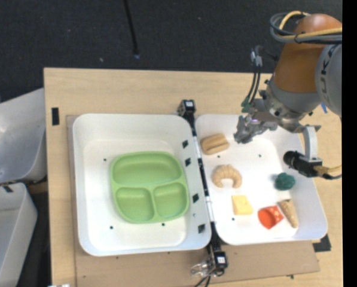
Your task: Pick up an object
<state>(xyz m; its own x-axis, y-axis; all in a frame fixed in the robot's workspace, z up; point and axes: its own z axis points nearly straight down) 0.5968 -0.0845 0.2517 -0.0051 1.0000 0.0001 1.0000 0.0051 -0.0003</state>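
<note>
Here, nearest the worktop's (58,94) front edge, the right bin (310,229) carries a red piece (269,217) and a tan wedge (289,212) side by side, touching or nearly so, by its front right corner. Just behind them lies a yellow block (242,205), and further right a dark green lump (284,181) sits near the bin's right wall. A curled tan croissant (227,175) lies toward the bin's middle, closer to the divide between the bins. Behind it a small brown bread roll (214,143) rests near the back left corner of that bin, just beside the wall.

The left bin (88,220) holds a light green divided tray (149,186) with bare white floor all round it.

The gripper (249,130) hangs over the back of the right bin, just right of the roll; whether its fingers are open or closed cannot be told, and nothing is seen between them. Open floor lies between the croissant and the green lump.
</note>
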